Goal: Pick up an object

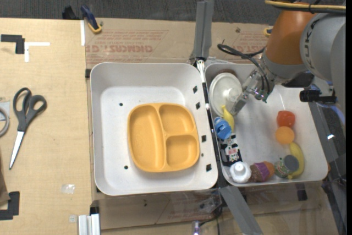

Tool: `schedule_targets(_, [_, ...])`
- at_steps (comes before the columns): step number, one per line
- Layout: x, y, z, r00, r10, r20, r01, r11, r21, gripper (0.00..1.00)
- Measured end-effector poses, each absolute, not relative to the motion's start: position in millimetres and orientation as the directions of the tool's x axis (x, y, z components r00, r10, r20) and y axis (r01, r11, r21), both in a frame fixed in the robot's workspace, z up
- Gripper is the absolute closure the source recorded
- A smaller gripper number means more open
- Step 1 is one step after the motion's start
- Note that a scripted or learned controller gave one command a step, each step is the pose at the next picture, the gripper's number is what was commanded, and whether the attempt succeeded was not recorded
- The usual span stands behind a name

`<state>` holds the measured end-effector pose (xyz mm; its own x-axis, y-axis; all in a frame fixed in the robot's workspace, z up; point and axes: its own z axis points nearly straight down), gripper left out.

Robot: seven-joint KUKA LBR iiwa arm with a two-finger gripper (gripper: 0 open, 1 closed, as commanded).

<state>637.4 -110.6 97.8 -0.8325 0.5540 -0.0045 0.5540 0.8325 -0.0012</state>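
White bins point(104, 135) — gripper point(235, 104) over plate point(224, 87)

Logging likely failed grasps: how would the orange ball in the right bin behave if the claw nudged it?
The orange ball looks round and smooth, so it would probably roll. The red object and banana flank it and might stop it.
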Motion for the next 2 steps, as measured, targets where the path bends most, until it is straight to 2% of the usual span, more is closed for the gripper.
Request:
schedule_targets(1, [575.2,-222.4,91.4,-0.842,0.540,-0.002,0.540,0.842,0.000,0.00])
schedule_targets(2, [576.8,-221.2,99.7,-0.844,0.536,-0.004,0.536,0.844,-0.001,1.00])
